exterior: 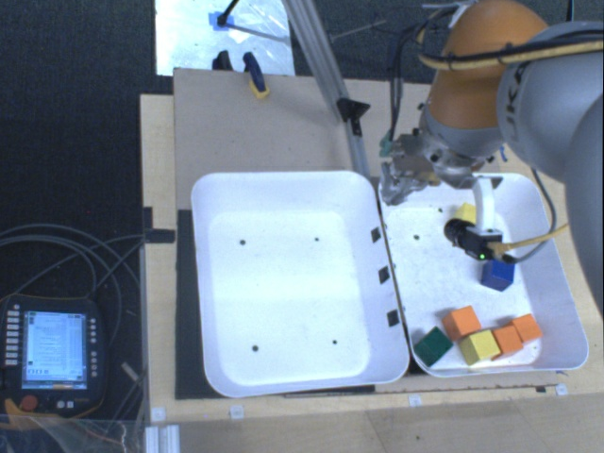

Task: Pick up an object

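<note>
At the right bin's far left corner: jaws, low over the white floor, just inside the rim next to the divide between the two bins.
Jaws, state: cannot tell; this slant does not show whether they are apart or together.
Arm [528, 74]: grey with an orange band, reaches in from the right, wrist above the far part of the right bin [425, 272].
Yellow piece [461, 213]: right bin, far half, partly hidden, near the jaws.
Blue cube [497, 275]: right bin, middle, standing alone.
Orange cube [461, 321]: right bin, near end.
Yellow cube [479, 346]: touching the orange cube's near side.
Second orange cube [507, 339]: touching the yellow cube on its right.
Third orange cube [527, 327]: just beside the second, toward the right wall.
Green cube [433, 345]: near left corner, just beside the orange cube.
Near-end group: well apart from the jaws.
Left bin [283, 182]: white, four dark dots on its floor.
Tabletop [274, 125]: brown board bearing both bins.
Pendant [47, 352]: off the tabletop at left, screen lit, cables [94, 253] beside it.
</note>
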### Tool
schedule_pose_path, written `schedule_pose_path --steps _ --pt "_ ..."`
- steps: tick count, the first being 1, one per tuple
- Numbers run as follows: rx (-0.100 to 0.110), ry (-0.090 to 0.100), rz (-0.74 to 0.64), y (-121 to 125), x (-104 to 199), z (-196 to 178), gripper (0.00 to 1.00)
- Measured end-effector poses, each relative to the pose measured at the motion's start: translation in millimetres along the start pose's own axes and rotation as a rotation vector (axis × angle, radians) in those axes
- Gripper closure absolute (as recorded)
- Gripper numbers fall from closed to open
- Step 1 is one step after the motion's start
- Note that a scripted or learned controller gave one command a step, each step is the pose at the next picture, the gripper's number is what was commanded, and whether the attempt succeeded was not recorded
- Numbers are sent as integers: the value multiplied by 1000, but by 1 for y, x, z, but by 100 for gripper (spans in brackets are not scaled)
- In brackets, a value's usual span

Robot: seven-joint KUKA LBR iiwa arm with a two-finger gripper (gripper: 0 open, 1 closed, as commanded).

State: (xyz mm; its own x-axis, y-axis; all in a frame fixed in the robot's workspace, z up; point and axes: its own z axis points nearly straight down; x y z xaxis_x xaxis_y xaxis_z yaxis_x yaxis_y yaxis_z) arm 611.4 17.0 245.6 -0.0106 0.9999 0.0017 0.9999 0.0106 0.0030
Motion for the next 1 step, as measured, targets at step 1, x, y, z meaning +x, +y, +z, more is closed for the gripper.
schedule_pose_path --steps 1 --pt "1 1 -2 -2 61 -8 100"
